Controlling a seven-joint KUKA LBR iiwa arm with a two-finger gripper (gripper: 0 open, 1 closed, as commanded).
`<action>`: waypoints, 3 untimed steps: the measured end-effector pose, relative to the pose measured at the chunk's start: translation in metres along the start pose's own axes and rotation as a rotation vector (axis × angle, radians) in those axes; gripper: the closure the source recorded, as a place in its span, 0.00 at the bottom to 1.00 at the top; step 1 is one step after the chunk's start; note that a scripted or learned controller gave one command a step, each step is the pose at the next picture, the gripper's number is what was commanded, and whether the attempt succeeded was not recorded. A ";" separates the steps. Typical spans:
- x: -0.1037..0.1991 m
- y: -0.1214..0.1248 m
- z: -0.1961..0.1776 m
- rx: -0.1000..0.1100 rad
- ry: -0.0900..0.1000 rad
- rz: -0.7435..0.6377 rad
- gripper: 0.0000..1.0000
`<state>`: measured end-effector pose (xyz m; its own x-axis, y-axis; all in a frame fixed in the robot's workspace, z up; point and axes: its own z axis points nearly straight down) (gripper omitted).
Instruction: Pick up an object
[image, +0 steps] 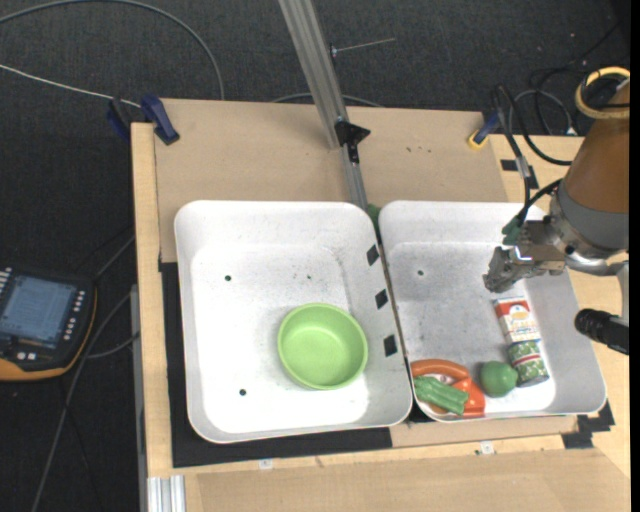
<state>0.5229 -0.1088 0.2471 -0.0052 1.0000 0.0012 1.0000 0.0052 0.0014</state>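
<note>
Bottle (522, 342): red-and-white label, green cap end, lying flat in my right bin (440, 300), by its right wall.
Gripper (503, 275): just above bottle; I can't tell its opening.
Neighbour: green ball (498, 378) touching bottle.

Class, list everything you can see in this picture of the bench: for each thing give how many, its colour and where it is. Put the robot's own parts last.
Bins: two, white, side by side on the bench.
Bowl: one, light green, near right part of the left bin.
Bottle: one, red and white label, green end, lying in the right bin.
Ball: one, green, beside the bottle's near end.
Toy vegetables: a red, orange and green cluster, right bin's near left corner.
Handheld controller: one, black and orange, on the floor at left.
Clamps: two, blue, on the bench's far corners.
Arm: one, orange band, from the right.
Gripper: one, grey, over the right bin.
</note>
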 end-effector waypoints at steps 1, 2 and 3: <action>0.047 -0.006 0.010 0.002 0.000 0.001 1.00; 0.095 -0.007 0.000 0.000 0.000 0.000 1.00; 0.145 -0.006 0.013 0.003 0.000 0.000 1.00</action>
<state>0.5160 0.0365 0.2340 -0.0047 1.0000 0.0010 1.0000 0.0047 -0.0012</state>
